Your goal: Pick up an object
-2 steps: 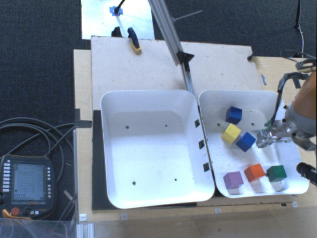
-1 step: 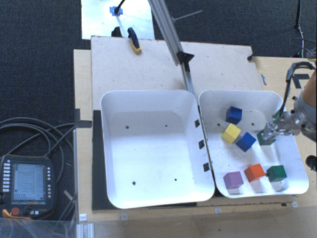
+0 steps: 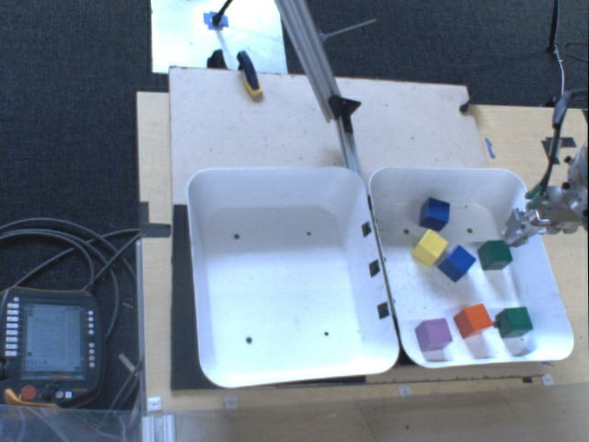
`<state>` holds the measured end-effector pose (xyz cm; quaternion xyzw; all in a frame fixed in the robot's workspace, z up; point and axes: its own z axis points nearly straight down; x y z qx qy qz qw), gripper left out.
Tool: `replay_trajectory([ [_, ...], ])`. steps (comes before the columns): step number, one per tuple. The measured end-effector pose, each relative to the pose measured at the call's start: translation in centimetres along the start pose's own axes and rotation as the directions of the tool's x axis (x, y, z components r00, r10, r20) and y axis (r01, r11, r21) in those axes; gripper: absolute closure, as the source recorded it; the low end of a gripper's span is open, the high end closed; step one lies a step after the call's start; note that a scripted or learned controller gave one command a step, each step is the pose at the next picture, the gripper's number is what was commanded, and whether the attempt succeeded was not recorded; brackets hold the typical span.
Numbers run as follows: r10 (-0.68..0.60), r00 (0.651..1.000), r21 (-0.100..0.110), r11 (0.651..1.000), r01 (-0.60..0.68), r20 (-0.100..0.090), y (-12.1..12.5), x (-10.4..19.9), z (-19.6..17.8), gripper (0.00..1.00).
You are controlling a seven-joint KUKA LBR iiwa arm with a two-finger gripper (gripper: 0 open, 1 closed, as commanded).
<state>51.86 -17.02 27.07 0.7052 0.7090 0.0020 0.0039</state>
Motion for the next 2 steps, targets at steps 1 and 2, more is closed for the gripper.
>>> replay_trajectory([
  [1, -0.004, 1.0, 0.007, 1.0, 0.004, -0.004, -0.9, 5.3, 0.9, 1.0],
  [2, -0.006, 1.0, 0.006, 1.0, 0.006, -0.005, -0.7, 10.8, 2.1, 1.0],
])
